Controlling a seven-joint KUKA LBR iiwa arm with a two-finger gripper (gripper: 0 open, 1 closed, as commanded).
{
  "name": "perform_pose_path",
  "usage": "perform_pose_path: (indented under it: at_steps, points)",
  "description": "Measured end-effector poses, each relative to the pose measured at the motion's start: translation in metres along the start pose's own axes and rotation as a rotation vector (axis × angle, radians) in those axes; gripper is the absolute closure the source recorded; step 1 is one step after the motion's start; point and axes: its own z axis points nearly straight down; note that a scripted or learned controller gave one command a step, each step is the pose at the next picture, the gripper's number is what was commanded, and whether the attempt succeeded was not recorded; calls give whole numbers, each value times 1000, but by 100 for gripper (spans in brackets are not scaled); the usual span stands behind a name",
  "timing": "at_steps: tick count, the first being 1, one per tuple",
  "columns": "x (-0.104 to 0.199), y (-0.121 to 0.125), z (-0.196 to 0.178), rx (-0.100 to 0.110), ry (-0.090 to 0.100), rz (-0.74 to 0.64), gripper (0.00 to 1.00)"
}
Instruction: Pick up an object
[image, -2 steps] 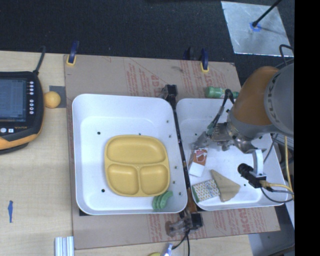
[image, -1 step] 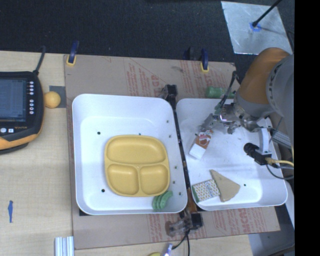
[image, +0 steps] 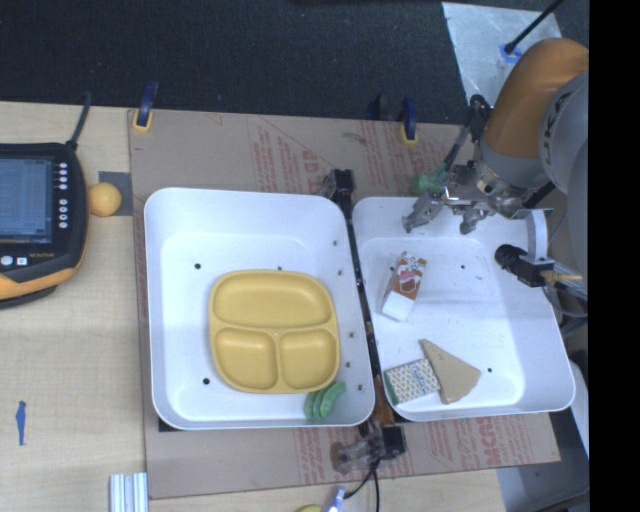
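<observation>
Jaws (image: 441, 217) spread above right bin (image: 540, 395), seemingly.

The bench (image: 60, 370) has a light wood-grain top. A brown cardboard sheet (image: 250, 150) printed with red lettering covers its centre, clamped at the far edge. Dark carpet floor (image: 250, 50) lies beyond.

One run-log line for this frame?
pincer open, above right bin's far end | holding nothing | small carton lies below it | yellow tray in left bin
</observation>
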Motion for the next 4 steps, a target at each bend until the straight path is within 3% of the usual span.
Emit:
perform_pose_path:
  at_steps: [1,2,3,4]
  points:
    - [26,-11,55,4,0,-1,0]
    - [27,-44,71,4,-1,-1,0]
    - [26,-42,59,3,-2,-1,100]
    - [99,-62,-30,2,1,-1,100]
